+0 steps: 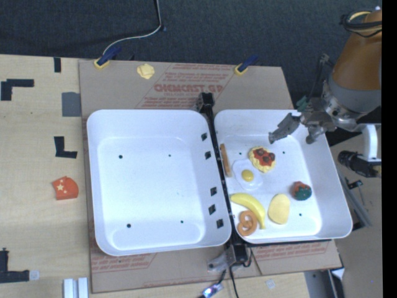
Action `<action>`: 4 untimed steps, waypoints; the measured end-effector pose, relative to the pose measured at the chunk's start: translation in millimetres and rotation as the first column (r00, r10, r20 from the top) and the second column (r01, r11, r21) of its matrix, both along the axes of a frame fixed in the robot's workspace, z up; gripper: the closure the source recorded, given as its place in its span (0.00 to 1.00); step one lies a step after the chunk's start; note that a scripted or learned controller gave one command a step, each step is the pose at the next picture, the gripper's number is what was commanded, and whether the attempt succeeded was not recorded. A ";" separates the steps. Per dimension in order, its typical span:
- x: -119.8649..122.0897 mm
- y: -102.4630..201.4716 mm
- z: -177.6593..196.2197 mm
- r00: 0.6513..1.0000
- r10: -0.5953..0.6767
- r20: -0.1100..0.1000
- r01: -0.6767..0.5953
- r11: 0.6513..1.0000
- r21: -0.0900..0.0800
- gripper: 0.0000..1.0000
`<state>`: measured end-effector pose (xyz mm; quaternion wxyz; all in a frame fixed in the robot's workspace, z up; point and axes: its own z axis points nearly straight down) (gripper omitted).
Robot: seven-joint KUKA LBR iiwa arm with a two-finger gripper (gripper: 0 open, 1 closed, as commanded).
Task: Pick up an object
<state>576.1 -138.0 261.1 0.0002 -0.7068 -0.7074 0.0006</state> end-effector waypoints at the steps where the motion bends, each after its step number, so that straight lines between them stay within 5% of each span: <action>1: 36.6 -18.3 223.3 1.000 0.002 0.021 -0.002 1.000 -0.006 0.00; 2: 35.9 -17.2 222.8 1.000 0.001 0.002 -0.001 1.000 -0.003 1.00; 3: 37.7 12.1 272.6 1.000 0.001 0.005 -0.001 1.000 -0.001 1.00; 4: 18.4 16.1 273.9 1.000 0.000 0.000 0.000 1.000 0.000 1.00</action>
